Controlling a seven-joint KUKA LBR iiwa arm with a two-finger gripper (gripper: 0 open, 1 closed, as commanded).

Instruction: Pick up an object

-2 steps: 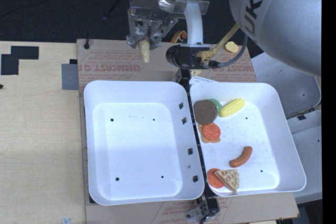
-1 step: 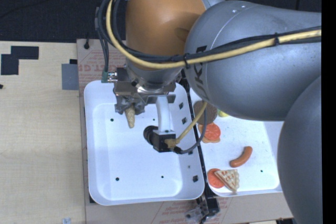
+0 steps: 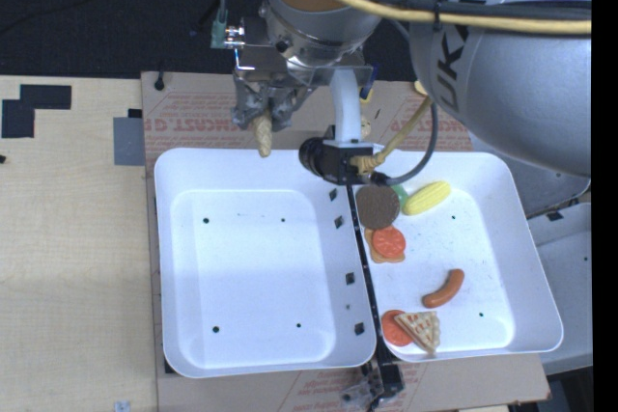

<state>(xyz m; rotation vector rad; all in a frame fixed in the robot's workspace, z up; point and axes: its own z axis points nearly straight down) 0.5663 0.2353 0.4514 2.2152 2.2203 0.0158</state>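
My gripper (image 3: 264, 118) hangs over the back rim of the left bin (image 3: 183, 207), below the grey and orange wrist. Its fingers are shut on a small tan stick-shaped piece (image 3: 263, 140), which pokes down from between them, clear of the bin floor. In the right bin (image 3: 502, 304) lie a brown round disc (image 3: 377, 205), a yellow corn cob (image 3: 426, 198), a red-orange slice (image 3: 388, 244), a sausage (image 3: 443, 288), and a tan wedge (image 3: 422, 331) resting on a red disc (image 3: 392, 327).
A black fitting with a yellow cable (image 3: 333, 159) hangs from the arm above the divider between the bins. The arm's big grey body covers the upper right. Cardboard lies under the bins, with a wooden benchtop (image 3: 68, 236) to the left.
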